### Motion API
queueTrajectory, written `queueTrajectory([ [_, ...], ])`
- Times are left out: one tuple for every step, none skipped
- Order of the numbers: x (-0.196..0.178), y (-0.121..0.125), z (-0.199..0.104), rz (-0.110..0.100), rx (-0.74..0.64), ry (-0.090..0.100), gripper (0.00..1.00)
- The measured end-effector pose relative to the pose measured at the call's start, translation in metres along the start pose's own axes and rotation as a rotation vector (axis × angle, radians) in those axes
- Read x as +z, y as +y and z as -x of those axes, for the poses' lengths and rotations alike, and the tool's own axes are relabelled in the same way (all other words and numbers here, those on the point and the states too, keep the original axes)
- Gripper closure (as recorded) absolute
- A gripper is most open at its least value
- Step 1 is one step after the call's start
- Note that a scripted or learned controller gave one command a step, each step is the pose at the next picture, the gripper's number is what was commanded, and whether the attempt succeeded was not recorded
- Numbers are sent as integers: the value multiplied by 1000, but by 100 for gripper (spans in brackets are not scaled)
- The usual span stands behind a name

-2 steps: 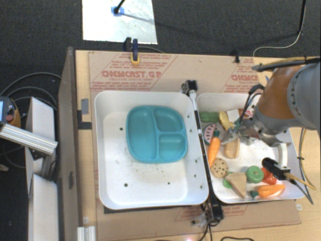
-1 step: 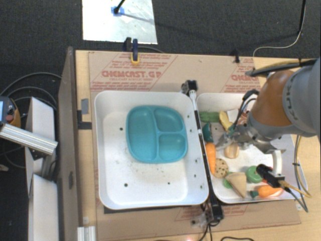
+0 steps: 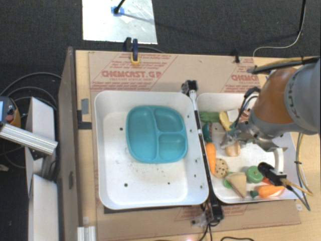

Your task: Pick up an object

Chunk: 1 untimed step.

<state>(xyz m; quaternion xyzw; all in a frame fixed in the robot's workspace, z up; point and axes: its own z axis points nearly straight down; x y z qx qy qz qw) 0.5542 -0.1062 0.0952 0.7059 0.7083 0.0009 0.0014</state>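
Pincer [image 3: 234, 140] hangs low over the right bin [image 3: 286, 143], amid the toys near its centre. Grip state: cannot tell, the wrist hides it. Nearest candidate is a small tan piece [image 3: 231, 149], directly beneath the pincer and possibly touching; contact unconfirmed. It looks short, rounded, pale brown, with no clear long axis. An upright carrot [image 3: 210, 155] lies just to the left. Judgement: a straight descent suits the tan piece.

The grey arm [image 3: 301, 97] with its orange band enters from the right, its gripper [image 3: 235, 137] pointing down and low.
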Motion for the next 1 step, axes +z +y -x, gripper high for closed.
queueTrajectory([
  [-95,25,-74,9,-9,3,100],
])
